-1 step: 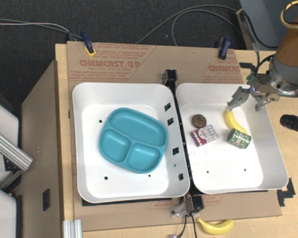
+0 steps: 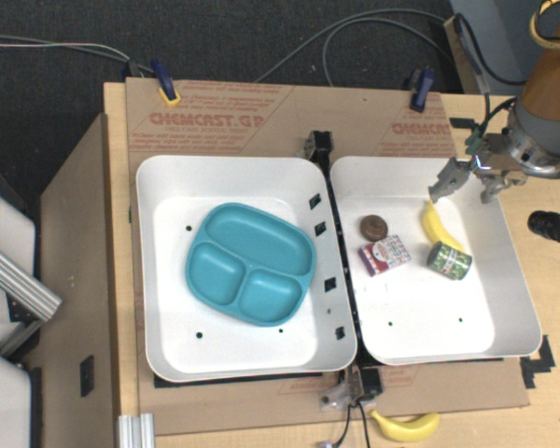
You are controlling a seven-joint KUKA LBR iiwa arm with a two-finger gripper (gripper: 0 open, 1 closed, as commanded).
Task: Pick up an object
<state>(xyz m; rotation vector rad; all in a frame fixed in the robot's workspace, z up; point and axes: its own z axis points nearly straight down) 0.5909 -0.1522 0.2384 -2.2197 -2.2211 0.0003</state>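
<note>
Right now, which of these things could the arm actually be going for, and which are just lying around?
Likely part of the job, in the right bin under the gripper:
banana
green can
small pink box
brown round disc

Just lying about:
blue divided tray in the left bin
second banana outside the bins, at the bench's front edge

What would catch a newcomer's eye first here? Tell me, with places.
The teal plate lies alone in the left bin. In the right bin a banana, a can, a small packet and a brown disc cluster together. The open gripper hangs just above the banana.
</note>
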